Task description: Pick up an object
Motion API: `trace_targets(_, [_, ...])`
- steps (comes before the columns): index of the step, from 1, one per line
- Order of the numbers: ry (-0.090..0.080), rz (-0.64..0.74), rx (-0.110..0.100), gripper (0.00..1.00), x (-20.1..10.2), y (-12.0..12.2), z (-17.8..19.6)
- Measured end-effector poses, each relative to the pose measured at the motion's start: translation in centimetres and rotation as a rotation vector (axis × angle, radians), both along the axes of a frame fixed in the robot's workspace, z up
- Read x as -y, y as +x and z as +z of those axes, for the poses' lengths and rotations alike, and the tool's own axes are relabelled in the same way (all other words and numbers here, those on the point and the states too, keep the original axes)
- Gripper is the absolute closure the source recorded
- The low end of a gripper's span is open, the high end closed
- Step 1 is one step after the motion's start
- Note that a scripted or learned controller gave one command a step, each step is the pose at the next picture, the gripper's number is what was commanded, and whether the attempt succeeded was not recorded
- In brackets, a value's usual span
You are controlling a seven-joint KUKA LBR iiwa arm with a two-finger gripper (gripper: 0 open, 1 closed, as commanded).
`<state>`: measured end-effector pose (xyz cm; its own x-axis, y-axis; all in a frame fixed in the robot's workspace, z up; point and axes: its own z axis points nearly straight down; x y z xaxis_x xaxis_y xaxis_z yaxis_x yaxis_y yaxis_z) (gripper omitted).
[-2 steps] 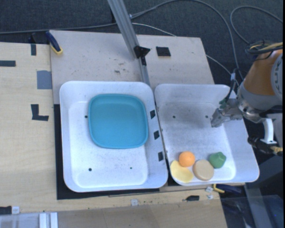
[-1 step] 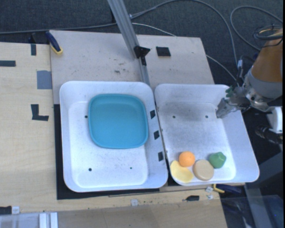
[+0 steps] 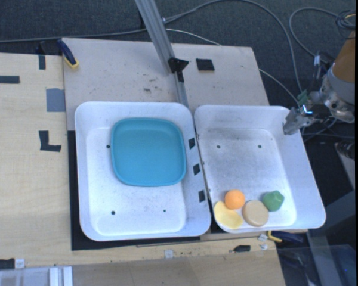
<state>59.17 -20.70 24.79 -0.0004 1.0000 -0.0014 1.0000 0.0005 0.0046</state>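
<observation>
The robot arm reached in from the right, and its gripper hung over the top right corner of the right bin. It was too small and blurry to tell if the gripper was open or closed, and nothing could be seen in it. The things to pick up were all far from it, bunched together in the bottom corner of that same bin. There was an orange ball, a tan round thing, a green thing and a flat yellow thing. They sat so close that they touched, and that could make it hard to grab just one. The bin's low wall was right beside them too, so the gripper probably had little room there. The rest of that bin was bare, so nothing blocked the way down to them. The left bin held a big blue plate. A grey pole leaned over the table, and black wires lay behind the bins.
</observation>
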Motion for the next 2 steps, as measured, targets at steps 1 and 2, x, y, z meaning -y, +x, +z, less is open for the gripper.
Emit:
trace_targets(1, [0.001,0.000,-0.004,1.00,0.0,0.0,1.2])
trace_targets(2, [0.002,0.003,-0.006,1.00,-4.6,-1.7,-0.2])
